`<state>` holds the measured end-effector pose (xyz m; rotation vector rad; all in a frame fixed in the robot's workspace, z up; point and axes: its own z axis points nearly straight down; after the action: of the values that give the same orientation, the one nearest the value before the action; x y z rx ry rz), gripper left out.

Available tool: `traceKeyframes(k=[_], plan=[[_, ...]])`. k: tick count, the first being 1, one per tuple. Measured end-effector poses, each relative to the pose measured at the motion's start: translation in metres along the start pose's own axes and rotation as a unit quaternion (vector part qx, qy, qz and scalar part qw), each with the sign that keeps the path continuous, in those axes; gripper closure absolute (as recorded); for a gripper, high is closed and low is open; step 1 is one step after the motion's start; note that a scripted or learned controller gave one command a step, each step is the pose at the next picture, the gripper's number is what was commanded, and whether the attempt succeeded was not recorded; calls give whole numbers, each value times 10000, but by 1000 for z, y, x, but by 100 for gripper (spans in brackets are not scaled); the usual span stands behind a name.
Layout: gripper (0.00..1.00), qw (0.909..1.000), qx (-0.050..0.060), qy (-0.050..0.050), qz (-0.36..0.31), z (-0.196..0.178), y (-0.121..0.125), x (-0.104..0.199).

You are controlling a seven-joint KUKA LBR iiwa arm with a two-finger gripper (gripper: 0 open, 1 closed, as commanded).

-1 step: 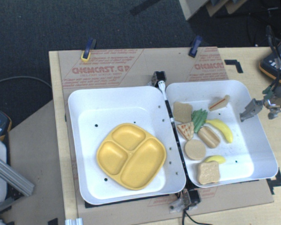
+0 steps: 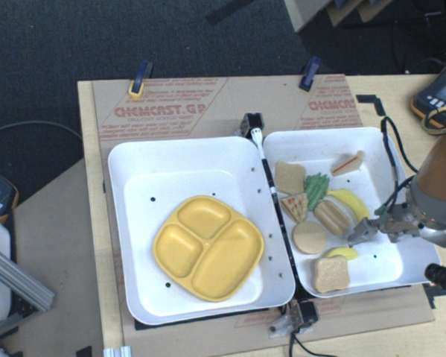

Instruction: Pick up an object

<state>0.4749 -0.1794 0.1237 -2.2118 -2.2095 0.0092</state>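
The right bin [image 2: 384, 266] holds several toy foods. A small hot dog [image 2: 347, 163] lies at the back, with a tan bread slice [image 2: 289, 177], a green leafy piece [image 2: 315, 185] and a pizza wedge [image 2: 294, 206] to its left. A banana [image 2: 349, 201] curves round a brown sausage roll [image 2: 333, 216]. A round cracker [image 2: 309, 237] and a toast slice [image 2: 331, 273] lie nearer the front. My gripper [image 2: 362, 231] is low inside this bin, just right of the sausage roll and above a small yellow piece [image 2: 345, 253]. The arm [image 2: 436, 193] comes in over the bin's right wall.
The left bin [image 2: 133, 179] holds a yellow divided plate [image 2: 208, 246]. A ridge with black clips separates the two bins [image 2: 268, 186]. Cables run along the right bin's far right side [image 2: 391, 150]. Blue clamps sit on the board's back edge [image 2: 138, 78].
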Motion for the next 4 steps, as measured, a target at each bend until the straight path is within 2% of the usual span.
traceKeyframes(k=[1, 2, 3, 4], plan=[[0, 10000, -51, -8, -37, 42, 4, 78], [100, 10000, -84, -32, -4, 29, 5, 73], [100, 9999, -140, -7, -95, -65, 44, 251], [100, 9999, -111, -4, -59, -148, 1, 315]])
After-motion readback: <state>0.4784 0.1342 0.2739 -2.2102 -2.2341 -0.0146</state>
